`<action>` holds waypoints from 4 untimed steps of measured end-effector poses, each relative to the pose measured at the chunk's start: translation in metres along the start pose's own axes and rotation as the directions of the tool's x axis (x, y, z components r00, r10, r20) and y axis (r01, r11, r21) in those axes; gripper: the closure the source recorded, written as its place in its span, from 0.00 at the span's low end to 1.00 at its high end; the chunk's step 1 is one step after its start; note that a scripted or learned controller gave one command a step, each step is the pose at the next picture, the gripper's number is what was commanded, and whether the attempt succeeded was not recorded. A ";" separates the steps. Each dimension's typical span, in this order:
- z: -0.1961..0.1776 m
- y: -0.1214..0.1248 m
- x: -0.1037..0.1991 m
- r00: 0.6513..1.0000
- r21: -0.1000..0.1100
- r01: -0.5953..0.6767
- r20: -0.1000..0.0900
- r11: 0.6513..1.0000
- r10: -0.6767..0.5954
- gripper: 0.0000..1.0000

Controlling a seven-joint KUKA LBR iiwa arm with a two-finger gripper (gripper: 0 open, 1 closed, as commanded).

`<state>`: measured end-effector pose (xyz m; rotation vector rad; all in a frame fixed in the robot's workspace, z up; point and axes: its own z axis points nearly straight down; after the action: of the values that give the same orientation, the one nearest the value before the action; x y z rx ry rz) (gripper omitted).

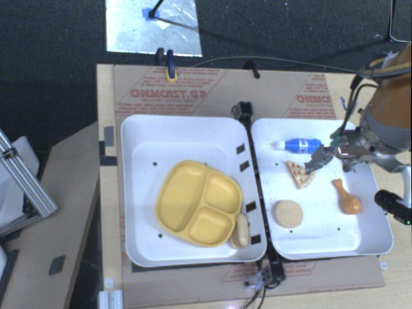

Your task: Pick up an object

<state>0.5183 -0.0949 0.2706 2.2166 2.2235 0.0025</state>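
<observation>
Over the right-hand bin (370, 237), the gripper (317, 161) is seen low, its dark fingers reaching from the right toward the waffle-patterned wedge (299, 173). Nothing is visible between the fingers; whether they stand wide or narrow cannot be told at this resolution.

The wedge is judged the likeliest target. It lies near the bin's middle, just below the blue bottle (300, 145), its long axis running from upper left to lower right, narrow end toward the lower right. The fingertip is just beside its upper right edge, possibly touching.

Other contents noted: a round tan disc (288, 213) below the wedge, and an orange drumstick-shaped piece (347, 197) to the right. In the left bin (138, 172), a yellow divided tray (196, 201) with a small pale roll (241, 230) at its corner.

Risks judged from here:
- The wedge is flat and thin; fingers closing above it may slide over and close on nothing.
- An off-centre approach may push the wedge aside rather than straddle it.
- The bottle is near enough to be nudged and rolled.
</observation>
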 end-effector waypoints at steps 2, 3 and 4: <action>0.084 0.004 -0.001 1.000 0.005 -0.002 -0.001 1.000 0.002 0.00; 0.142 0.010 -0.006 1.000 0.006 -0.002 -0.001 1.000 0.002 0.00; 0.128 0.011 -0.007 1.000 0.000 -0.002 0.000 1.000 0.002 1.00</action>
<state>0.5300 -0.1016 0.1427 2.2180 2.2213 0.0025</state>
